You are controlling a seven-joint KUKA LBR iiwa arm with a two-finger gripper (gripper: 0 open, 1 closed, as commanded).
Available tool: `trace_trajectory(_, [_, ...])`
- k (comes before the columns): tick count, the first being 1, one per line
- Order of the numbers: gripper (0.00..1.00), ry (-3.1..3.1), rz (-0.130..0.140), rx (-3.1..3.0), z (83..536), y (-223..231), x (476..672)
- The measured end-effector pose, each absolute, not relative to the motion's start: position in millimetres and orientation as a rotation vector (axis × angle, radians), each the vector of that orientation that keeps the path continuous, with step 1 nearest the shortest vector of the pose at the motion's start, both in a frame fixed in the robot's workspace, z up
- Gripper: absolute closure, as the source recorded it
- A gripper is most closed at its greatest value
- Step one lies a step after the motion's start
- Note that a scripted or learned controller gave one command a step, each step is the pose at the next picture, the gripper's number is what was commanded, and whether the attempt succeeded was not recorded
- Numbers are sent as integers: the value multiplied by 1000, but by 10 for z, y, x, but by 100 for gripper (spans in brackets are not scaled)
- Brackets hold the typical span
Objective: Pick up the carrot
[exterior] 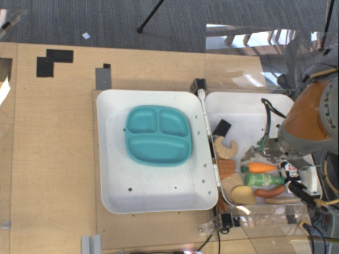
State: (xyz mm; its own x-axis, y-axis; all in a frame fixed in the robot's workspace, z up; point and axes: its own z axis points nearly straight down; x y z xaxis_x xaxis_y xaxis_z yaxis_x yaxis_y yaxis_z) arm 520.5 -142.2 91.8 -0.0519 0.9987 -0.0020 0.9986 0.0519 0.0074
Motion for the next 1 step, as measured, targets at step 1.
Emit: trace_trajectory(1, [0, 2111, 32, 2317, 895, -1560, 4962])
